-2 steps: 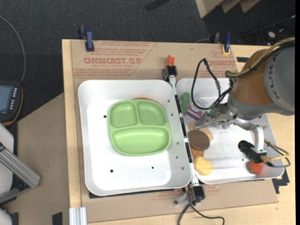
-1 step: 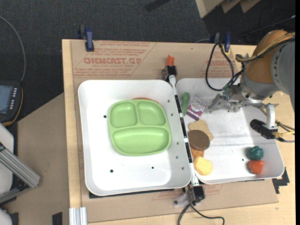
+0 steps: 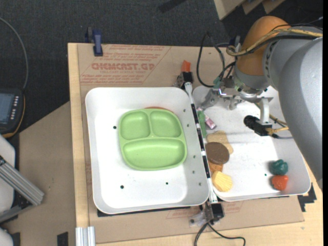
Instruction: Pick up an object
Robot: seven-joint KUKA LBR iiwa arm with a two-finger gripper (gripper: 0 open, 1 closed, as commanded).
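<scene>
The big grey arm (image 3: 302,76) with its orange band is seen bent down from the right over the far end of the right white bin (image 3: 256,188). The gripper (image 3: 230,94) is held low there; whether it is open cannot be told. A round brown cookie (image 3: 217,151), a wavy yellow chip (image 3: 222,181) and a small red and green toy (image 3: 279,174) are found in that smooth bin. A shiny green plastic plate with three parts (image 3: 152,139) is seen in the left white bin (image 3: 102,188).
</scene>
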